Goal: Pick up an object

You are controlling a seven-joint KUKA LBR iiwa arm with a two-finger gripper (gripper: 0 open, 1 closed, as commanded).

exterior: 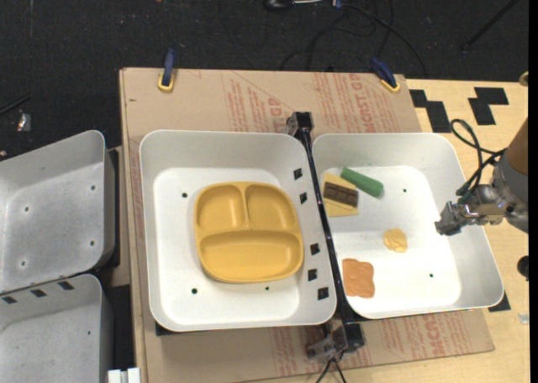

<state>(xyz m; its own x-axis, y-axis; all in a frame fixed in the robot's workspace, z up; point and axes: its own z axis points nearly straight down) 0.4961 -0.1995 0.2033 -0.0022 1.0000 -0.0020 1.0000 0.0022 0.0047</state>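
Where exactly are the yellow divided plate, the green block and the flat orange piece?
Yellow divided plastic plate [249,233], camera view: on the ridge between its compartments.
Green oblong block [362,181], camera view: middle of its top face.
Flat orange piece [359,277], camera view: its centre.

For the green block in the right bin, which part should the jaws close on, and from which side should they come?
Probably best from straight above. The green block lies flat and slanted near the bin's back wall, so close the jaws across its short width, at the middle of its length. Its lower left end lies close to the brown and yellow piece, so stay clear of that end.
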